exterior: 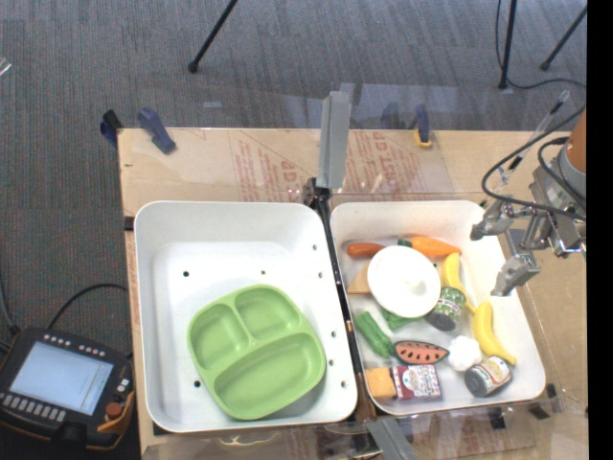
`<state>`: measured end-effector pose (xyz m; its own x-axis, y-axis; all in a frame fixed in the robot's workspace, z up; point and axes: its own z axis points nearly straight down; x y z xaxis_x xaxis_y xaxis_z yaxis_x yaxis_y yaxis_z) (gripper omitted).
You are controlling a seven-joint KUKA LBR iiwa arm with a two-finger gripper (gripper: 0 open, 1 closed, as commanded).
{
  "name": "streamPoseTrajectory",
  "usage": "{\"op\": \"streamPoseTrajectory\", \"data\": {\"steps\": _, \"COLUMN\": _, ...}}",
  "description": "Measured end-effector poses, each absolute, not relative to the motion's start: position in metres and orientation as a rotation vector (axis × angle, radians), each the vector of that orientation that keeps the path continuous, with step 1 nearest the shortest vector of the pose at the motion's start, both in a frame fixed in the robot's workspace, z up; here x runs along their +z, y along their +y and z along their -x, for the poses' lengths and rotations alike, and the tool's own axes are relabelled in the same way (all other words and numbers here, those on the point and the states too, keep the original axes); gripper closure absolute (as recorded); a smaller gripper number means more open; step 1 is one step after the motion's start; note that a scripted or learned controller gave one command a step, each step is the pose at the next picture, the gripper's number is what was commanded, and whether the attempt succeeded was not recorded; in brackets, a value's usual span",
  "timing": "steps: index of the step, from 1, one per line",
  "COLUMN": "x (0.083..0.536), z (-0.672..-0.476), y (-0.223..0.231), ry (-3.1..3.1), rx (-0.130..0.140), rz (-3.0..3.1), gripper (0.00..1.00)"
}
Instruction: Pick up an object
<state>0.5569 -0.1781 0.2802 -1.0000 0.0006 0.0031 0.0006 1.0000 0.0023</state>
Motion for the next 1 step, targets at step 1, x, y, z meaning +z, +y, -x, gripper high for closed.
{"op": "streamPoseTrajectory", "data": {"steps": 1, "x": 0.1152, "z": -0.5654, "y": -0.1921, "ry": -3.121, "rx": -0.01, "rz": 0.147, "gripper": 0.0}}
